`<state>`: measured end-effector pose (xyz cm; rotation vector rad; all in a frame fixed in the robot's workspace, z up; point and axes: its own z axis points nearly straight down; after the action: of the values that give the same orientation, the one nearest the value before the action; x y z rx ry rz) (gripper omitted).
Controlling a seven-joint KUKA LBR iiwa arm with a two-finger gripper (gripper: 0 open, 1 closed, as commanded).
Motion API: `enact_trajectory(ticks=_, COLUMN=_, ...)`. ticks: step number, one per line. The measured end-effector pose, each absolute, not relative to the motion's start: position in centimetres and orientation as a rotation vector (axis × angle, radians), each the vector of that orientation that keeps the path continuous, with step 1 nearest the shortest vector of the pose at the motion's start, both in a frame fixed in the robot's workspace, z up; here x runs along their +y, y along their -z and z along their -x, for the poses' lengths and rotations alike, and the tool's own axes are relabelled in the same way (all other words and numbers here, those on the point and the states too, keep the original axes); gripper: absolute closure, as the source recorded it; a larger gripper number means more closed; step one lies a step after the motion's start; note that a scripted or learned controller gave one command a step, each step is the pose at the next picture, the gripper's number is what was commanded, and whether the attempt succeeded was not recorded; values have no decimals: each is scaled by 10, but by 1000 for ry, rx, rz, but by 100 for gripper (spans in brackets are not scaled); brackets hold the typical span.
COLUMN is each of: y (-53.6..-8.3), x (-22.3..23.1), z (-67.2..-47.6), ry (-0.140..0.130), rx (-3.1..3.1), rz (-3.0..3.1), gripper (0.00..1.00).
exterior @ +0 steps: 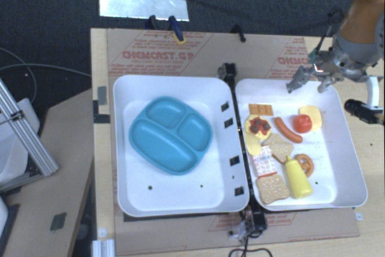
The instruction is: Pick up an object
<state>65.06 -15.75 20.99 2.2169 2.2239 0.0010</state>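
Two white bins [174, 84]; one blue tray [171, 135]; one yellow bottle [298, 177]; one tomato [302, 123]; one sausage [287, 129]; one pretzel [305, 162]

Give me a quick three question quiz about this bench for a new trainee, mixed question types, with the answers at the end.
1. True or false: the blue tray lies in the same bin as the mustard bottle.
2. Multiple choice: the gripper hovers over the right bin's A) near edge, B) far edge, C) centre.
3. Fill in: the tomato sits on a slice of ____.

Key
1. False, it lies in the left bin.
2. B.
3. Cheese.
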Motion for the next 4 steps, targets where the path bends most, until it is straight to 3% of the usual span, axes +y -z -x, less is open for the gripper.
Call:
enact_trajectory(ticks=1, y=-82, x=-208, z=-669, ry=-1, rx=2223, rz=-2223, gripper=0)
enact_trajectory(ticks=2, y=-85, x=-182, z=-605, ry=0, rx=2222, rz=-2221, gripper=0)
enact_trajectory(ticks=3, y=-96, x=-183, z=-608, ry=-5, rx=2219, rz=-2216, gripper=100)
enact_trajectory(ticks=4, y=-84, x=-141, z=-669, ry=10, rx=2236, rz=-2215, gripper=100)
